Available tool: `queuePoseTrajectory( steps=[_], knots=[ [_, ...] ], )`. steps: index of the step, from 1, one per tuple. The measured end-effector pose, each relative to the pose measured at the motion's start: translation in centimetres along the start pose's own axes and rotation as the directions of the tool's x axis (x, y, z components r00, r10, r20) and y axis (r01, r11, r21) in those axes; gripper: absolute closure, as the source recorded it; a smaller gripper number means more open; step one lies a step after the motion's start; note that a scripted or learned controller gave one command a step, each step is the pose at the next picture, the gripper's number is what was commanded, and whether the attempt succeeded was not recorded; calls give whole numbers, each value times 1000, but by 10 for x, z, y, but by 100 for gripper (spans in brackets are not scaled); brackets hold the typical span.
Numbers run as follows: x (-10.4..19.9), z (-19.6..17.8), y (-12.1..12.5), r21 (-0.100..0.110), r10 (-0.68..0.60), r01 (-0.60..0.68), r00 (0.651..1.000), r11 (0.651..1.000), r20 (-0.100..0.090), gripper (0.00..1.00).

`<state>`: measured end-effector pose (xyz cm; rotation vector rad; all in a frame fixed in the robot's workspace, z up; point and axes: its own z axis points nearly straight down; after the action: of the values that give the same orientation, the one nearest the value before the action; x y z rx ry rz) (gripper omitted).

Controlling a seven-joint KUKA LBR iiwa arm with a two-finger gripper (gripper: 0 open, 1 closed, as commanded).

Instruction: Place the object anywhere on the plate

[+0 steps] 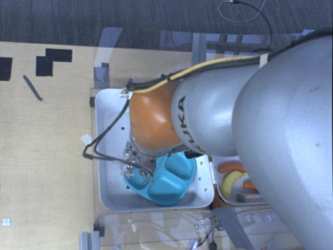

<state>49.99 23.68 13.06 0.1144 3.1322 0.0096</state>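
Note:
A light blue divided plate (169,181) lies in the near part of the left white bin (106,155). My gripper (138,172) hangs over the plate's left edge, just under the orange wrist band. The arm hides most of the plate and whatever lies beneath the gripper. I cannot see an object between the fingers.
The right bin (229,198) holds toy food: a yellow banana (231,181), an orange-red piece (231,167), and a small green and red item (248,197). A black cable (99,142) loops off the wrist over the left bin's left side. The arm covers most of both bins.

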Motion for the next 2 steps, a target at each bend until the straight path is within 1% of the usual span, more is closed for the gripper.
queuePoseTrajectory(
  steps=[1, 2],
  knots=[
    [1, 2, -1, 3, 1, -1, 1000, 1000, -3, 0],
    [-9, -37, -92, 4, -121, 121, 993, 993, -2, 0]
  ],
)
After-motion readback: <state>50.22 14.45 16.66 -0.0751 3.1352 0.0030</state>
